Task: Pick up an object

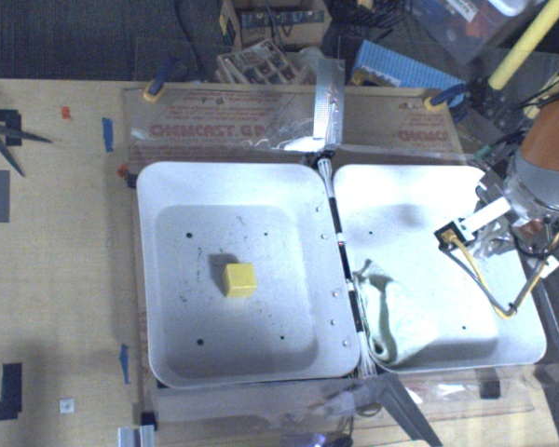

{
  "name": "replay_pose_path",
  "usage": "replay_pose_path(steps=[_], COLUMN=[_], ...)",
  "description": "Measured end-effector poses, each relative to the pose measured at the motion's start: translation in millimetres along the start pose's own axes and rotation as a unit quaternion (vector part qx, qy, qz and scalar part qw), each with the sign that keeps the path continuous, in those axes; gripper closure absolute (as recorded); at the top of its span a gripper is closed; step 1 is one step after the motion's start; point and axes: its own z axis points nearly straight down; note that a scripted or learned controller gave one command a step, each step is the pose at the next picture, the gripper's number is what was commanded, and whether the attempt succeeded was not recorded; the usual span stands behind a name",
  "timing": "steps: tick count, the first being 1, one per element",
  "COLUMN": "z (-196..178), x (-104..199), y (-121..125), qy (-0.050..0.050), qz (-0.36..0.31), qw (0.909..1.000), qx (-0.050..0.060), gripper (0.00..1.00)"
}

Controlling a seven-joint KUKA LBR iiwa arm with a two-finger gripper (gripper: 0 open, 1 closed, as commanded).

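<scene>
Wooden bench (56, 250), clutter and cables behind. Left bin (168, 194): yellow block (240, 279) lying near centre. Right bin (419, 203): pale green cloth (382, 319) by dividing wall. Gripper (489, 236) over right bin's far side, well apart from block; grip state unclear.

yellow block (240, 279) | white bins (158, 194) | orange-banded grey arm (545, 156)

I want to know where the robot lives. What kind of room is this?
Probably a robot lab or workshop: a wooden bench holds two white bins, a yellow block sits in one, and cluttered boxes and cables lie behind.
</scene>
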Motion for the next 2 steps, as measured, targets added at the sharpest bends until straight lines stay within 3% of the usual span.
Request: replay_pose_path(steps=[1, 2], z=[13.7, 3.9], x=[10.6, 11.8], y=[10.8, 10.0], qy=[0.0, -0.001], qz=[0.148, 0.146], qw=[0.989, 0.9893], qx=[0.0, 0.001], gripper=[1.0, 1.0])
